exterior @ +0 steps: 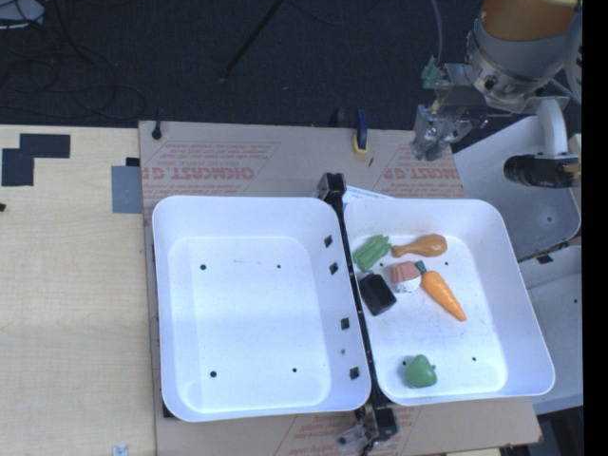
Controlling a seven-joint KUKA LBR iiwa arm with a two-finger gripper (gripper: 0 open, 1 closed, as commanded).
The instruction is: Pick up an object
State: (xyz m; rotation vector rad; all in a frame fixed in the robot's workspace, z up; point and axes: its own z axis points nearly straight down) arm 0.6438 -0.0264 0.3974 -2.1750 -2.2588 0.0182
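Observation:
The right bin (494,255) holds several toy items. A green leafy piece (371,252) lies by the divider, with an orange-brown drumstick shape (423,246) to its right. Below them sit a black block (376,294), a small pink and white piece (407,275) and an orange carrot (444,295). A green pepper (419,371) rests near the bin's front. My gripper (432,143) hangs above the bench behind the right bin's far edge, well clear of all items, with nothing seen in it.
The left bin (190,245) stands beside the right one, joined by a black divider with clips (344,274). A yellow and blue clamp (361,139) sits on the back of the board. The arm's white base (546,160) is at the right.

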